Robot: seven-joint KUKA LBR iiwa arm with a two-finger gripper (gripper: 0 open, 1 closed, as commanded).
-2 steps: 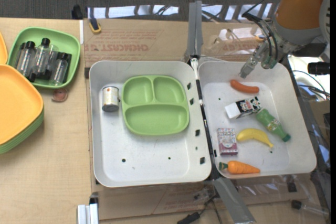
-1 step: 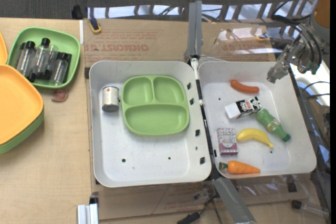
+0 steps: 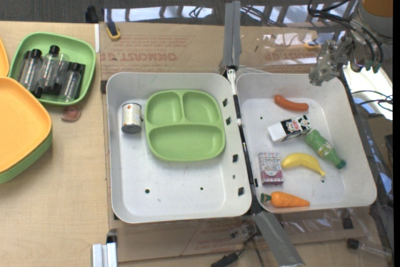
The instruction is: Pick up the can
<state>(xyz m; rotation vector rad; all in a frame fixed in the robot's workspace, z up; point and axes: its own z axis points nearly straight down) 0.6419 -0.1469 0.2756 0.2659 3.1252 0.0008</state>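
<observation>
Nearest the lens, a carrot (image 3: 289, 200) lies at the six o'clock edge of the right bin (image 3: 356, 194). At that bin's one o'clock corner the gripper (image 3: 326, 69) hangs above the rim under the grey arm (image 3: 365, 40), holding nothing; whether its fingers are apart or together cannot be told. Outward from it, a sausage (image 3: 291, 103) lies near twelve o'clock, a small black-and-white carton (image 3: 289, 128) near the centre, a green bottle (image 3: 324, 147) and banana (image 3: 303, 163) toward four o'clock, and a pink box (image 3: 270, 169) at seven. Well apart, in the left bin (image 3: 181, 200), the can (image 3: 131, 118) lies on its side at nine o'clock, just beside a green divided plate (image 3: 185, 124). On the bench at far left, a green tray (image 3: 78, 50) holds bottles.
</observation>
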